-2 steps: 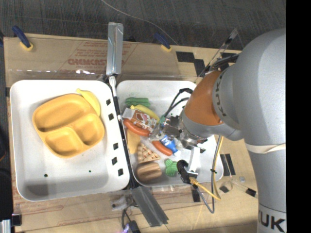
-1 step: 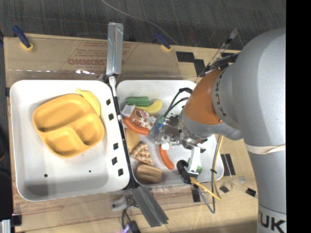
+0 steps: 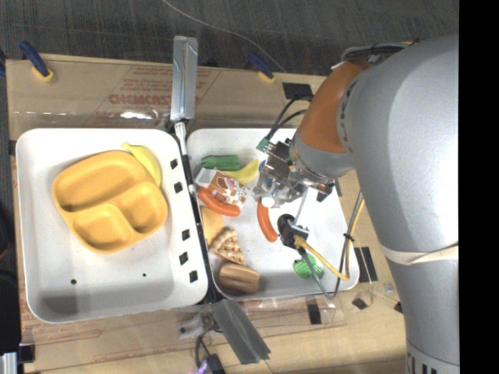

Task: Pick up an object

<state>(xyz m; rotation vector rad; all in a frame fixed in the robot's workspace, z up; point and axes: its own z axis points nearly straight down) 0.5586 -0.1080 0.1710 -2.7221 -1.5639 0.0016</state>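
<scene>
My gripper (image 3: 273, 192) hangs over the middle of the right bin (image 3: 337, 209), just above and to the right of a red-orange sausage (image 3: 267, 221). Left of it lie a second sausage (image 3: 218, 203), a white and orange snack packet (image 3: 226, 185), a green pepper-like piece (image 3: 221, 162) and a yellow banana piece (image 3: 248, 171). Nearer the front are a waffle slice (image 3: 228, 246), a brown bread roll (image 3: 238, 278) and a small green object (image 3: 307, 267). The arm's body hides the fingertips.
The left bin (image 3: 39, 271) holds a yellow divided plate (image 3: 109, 199) with a banana (image 3: 145, 160) at its far edge. A metal divider (image 3: 183, 84) separates the bins. A yellow and black cable (image 3: 323, 262) trails from the wrist over the right bin's front right.
</scene>
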